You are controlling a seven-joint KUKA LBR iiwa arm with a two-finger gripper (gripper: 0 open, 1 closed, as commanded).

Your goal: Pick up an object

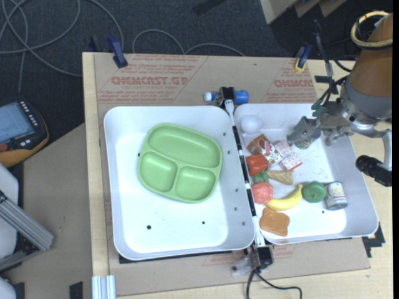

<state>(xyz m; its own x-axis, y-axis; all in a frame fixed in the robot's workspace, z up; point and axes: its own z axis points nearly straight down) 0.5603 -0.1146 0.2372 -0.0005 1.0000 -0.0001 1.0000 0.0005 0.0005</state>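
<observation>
While the gripper [303,136] hovers in the right bin [349,226], grip state unclear, we see toy food [274,173] crowding its left edge; bare floor lies rightward.

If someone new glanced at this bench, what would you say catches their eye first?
Probably the green divided plate, lying alone in the left bin. Next, the colourful toy food crowded along the right bin's left side, including a banana and a tomato. The end effector hangs over that bin, near the top.
</observation>
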